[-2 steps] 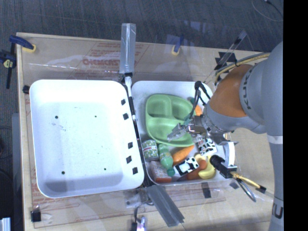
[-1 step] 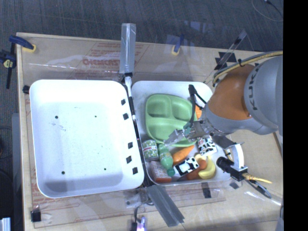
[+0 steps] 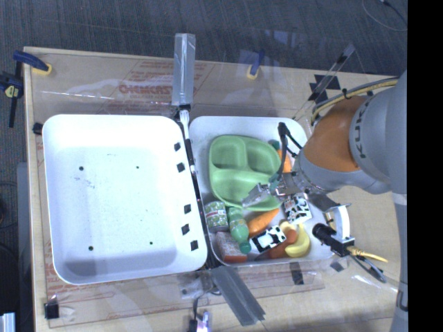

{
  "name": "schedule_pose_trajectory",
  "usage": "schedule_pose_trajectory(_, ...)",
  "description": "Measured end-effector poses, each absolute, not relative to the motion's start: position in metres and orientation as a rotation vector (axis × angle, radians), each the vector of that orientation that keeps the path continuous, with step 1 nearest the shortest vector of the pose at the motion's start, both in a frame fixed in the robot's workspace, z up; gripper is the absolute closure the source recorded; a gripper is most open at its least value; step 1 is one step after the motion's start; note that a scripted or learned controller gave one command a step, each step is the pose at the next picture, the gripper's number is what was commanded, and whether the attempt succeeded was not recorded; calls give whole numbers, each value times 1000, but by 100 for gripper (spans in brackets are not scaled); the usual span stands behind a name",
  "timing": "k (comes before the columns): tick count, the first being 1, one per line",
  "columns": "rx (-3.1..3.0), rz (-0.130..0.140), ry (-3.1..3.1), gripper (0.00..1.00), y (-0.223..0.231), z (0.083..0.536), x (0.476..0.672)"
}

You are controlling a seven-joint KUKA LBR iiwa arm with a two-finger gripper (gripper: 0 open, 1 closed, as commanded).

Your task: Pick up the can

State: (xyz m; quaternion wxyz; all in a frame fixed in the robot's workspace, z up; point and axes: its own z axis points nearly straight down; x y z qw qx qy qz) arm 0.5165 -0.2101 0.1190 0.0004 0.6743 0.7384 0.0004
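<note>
The divided plate (image 3: 242, 163) lies in the far part of the right bin (image 3: 201, 126), which sits on the tabletop (image 3: 104, 81) just right of the left bin (image 3: 111, 199). Nearer the camera than the plate, by its left corner, rests the can (image 3: 215, 216), with a bottle (image 3: 239, 228) just right of it. A carrot (image 3: 261, 221) lies right of the bottle, a banana (image 3: 300, 245) farther right still, at the bin's near right corner. The arm (image 3: 360, 144) reaches in from the plate's right, its pincer (image 3: 271, 185) over the plate's near right edge

Glossy green plastic tray (image 3: 242, 161); smooth white plastic bins (image 3: 111, 199); wooden bench (image 3: 90, 75).
</note>
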Motion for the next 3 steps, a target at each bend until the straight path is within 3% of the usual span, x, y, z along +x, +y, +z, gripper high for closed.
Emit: schedule_pose_trajectory(3, 2136, 4, 2300, 0, -209, 94, 511)
